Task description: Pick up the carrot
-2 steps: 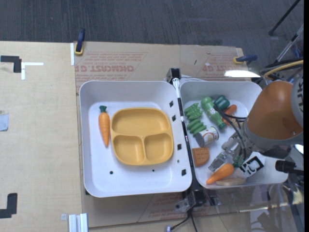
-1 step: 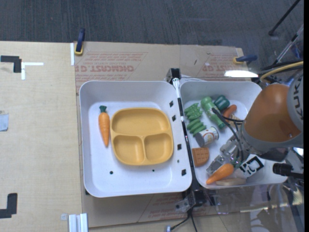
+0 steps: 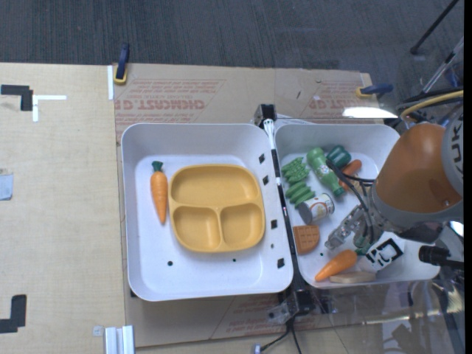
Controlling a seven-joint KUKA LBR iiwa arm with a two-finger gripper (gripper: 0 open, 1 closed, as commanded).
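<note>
A carrot (image 3: 158, 191) lies lengthwise in the left bin (image 3: 199, 282), green top toward the upper edge of the frame, just beside the left rim of a yellow divided plate (image 3: 217, 206) that sits in the middle of that bin. A second carrot (image 3: 335, 265) lies in the lower part of the right bin (image 3: 324, 135), slanted, with its point toward the lower left, and a waffle piece (image 3: 306, 238) rests close above it. The arm (image 3: 417, 179) reaches in from the right of the frame and its end effector (image 3: 352, 231) hangs over the lower middle of the right bin, just above that second carrot, which suggests the program is aiming at the nearer of the two. Whether the end effector is released or clenched cannot be told from this slant, and nothing is seen caught in it. The upper part of the right bin is crowded: a green bottle (image 3: 324, 169), green beans (image 3: 296, 181) and a small can (image 3: 318, 208) lie near one another, so a descent there risks nudging neighbours. Both bins rest on cardboard on the worktop (image 3: 55, 198).
</note>
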